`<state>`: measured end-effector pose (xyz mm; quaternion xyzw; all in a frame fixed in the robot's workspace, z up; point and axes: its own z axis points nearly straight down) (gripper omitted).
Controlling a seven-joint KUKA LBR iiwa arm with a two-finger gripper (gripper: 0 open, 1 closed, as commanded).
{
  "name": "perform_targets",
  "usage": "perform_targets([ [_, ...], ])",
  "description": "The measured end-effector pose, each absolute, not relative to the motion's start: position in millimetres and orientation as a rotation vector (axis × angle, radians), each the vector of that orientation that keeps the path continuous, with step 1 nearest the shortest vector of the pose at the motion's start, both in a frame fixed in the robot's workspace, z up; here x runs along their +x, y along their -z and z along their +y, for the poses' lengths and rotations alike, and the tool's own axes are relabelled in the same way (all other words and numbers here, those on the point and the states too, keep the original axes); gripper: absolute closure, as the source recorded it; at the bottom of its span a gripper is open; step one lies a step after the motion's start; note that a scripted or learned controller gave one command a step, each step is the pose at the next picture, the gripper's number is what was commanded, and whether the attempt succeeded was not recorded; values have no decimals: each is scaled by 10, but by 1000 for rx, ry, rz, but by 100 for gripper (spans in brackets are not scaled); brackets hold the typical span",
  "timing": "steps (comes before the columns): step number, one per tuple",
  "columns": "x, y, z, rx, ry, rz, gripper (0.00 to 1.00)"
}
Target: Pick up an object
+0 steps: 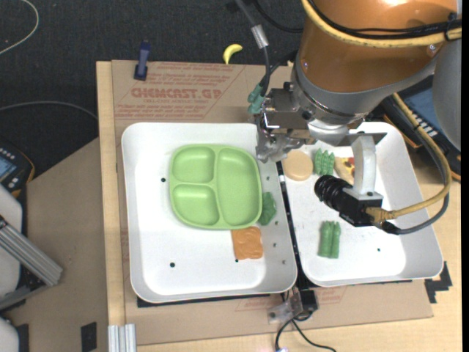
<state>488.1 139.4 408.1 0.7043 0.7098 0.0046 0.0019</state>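
A: What is seen of the objects?
B: A green divided plate (217, 185) is set in the left bin (146, 262); an orange piece (248, 243) lies below it; a tan disc (298, 166) and a green piece (329, 239) lie in the right bin (410, 255).
A: And the gripper (272, 139)?
B: Seen over the seam between the bins; its tip is masked by the arm; its state cannot be told.

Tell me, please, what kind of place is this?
Probably a robotics lab bench for grasping trials. A robot arm reaches over two white bins holding toy food and a green divided plate, all on a cardboard sheet with loose cables.
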Motion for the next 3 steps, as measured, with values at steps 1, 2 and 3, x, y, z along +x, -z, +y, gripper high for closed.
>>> perform_targets([
  [1,4879,-4148,1358,2220,-5,2221,100],
  [2,4884,-4250,1362,2219,-9,2220,100],
  [3,4779,-3595,1552,2222,13,2228,100],
])
